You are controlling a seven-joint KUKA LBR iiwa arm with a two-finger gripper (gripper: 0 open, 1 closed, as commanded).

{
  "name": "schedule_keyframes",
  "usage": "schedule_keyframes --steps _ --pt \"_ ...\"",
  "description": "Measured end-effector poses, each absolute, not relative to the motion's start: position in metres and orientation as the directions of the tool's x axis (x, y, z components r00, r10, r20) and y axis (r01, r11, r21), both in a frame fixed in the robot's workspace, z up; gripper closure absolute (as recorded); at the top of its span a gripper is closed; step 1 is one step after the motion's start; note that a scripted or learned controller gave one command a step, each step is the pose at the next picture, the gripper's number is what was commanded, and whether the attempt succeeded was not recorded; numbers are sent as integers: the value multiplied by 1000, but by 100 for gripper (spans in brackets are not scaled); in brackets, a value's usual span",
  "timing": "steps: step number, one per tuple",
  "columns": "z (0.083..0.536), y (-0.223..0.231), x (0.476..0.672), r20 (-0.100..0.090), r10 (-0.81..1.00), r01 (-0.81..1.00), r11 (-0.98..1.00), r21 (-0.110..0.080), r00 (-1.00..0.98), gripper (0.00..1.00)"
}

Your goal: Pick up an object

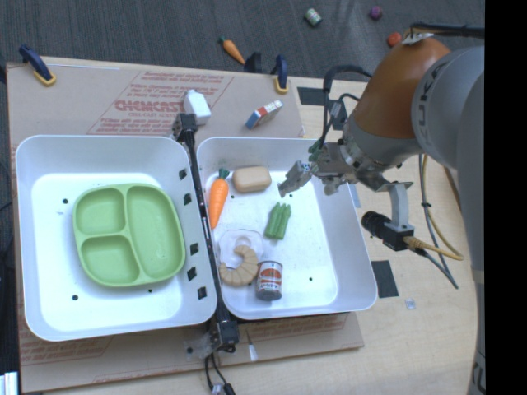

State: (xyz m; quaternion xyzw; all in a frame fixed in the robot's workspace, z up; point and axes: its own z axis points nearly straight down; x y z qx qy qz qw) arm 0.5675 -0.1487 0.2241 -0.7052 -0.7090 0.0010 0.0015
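The right bin (346, 253) holds a toy carrot (216, 201), a beige block (251, 179), a green bean bundle (278, 220), a tan croissant-like piece (238, 267) and a small can (268, 280). My gripper (311, 178) hangs over the bin's upper right part, above and to the right of the green bundle. Its fingers are spread, one fingertip (291, 183) pointing down-left, and nothing is between them. It touches none of the objects.
The left bin (41, 295) holds a green divided plate (128, 234). A black divider with clips (198, 220) runs between the bins. On the cardboard behind lie a white block (197, 104) and a small blue-red-white box (263, 114). Cables (428, 241) hang right of the bin.
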Motion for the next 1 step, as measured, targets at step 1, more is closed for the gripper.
schedule_keyframes --steps 1 --pt "91 -92 476 1 1000 1000 7 -4 -7 0"
